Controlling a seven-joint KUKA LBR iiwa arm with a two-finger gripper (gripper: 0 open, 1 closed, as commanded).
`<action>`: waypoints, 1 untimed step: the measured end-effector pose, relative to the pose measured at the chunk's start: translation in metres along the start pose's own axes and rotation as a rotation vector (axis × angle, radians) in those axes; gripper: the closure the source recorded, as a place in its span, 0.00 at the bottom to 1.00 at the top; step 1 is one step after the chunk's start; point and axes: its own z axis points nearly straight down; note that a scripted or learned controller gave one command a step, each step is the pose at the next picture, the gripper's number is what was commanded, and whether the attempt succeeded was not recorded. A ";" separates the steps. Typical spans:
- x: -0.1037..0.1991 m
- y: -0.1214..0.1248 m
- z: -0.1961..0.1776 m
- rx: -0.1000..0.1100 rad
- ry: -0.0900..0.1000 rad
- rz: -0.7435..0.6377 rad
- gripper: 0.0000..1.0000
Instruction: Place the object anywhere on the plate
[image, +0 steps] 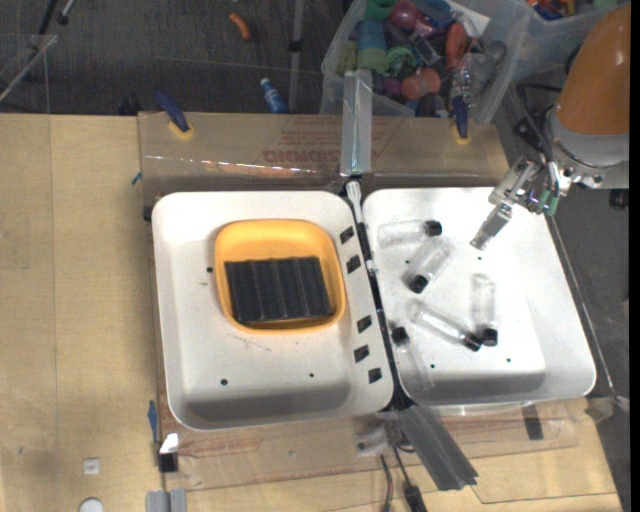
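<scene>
- A camera looks down at a slant on two shallow white bins set side by side on a wooden bench.
- The left bin (190, 385) holds a yellow-orange plate (278, 238) with rounded corners. A dark ribbed rectangular object (277, 289) lies flat on the plate.
- The right bin (520, 370) holds several clear plastic vials with black caps, scattered and lying on their sides.
- One vial (408, 231) lies near the top of the bin, a second vial (427, 268) lies just below it, tilted.
- A third vial (483, 308) lies upright in the picture toward the right, and a fourth vial (446, 329) lies slantwise beside it, their black caps close together.
- The grey arm with its orange band reaches in from the upper right corner.
- Its gripper (487, 233) hangs over the upper right part of the right bin, pointing down and to the left. Nothing is seen between its fingers, and how far they stand apart cannot be told.
</scene>
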 end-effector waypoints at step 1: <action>-0.040 -0.062 -0.002 0.000 -0.001 -0.140 0.00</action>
